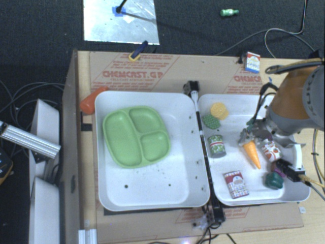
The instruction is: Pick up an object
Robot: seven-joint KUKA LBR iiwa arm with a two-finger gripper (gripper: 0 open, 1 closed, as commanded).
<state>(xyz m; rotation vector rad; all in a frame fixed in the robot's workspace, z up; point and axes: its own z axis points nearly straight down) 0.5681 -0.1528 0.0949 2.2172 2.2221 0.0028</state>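
Bench w/ two white bins side by side: left bin [117, 187] holds a green divided tray [136, 135], right bin [254, 194] holds the small stuff. Grey arm [297, 98] w/ orange band comes in from the right over the right bin, wrist down near the bin's right-middle. Gripper [252, 134] sits at the arm's lower-left end, low over the bin floor; it's dark and partly masked by the wrist, so can't tell how the jaws stand, and nothing visibly pinched. Likely target, judging by closeness: the orange carrot [252, 153], lying flat just below/in front of the gripper, touching or nearly so at its fat end. Long axis runs diagonal, fat end up-left toward the gripper, tip pointing down-right toward the bin's near edge. So the carrot's body lies toward the camera from the jaws, not squarely under them; a grab prob needs a small shift along that axis and a close across the short width. Crowding: red-white packet [271, 151] right beside the carrot on its right, dark green item [274, 181] past that. Others, farther off: green-label can [217, 146] to the left, red card box [236, 183] near front edge, yellow disc [219, 110] and green patterned piece [210, 121] toward the back.
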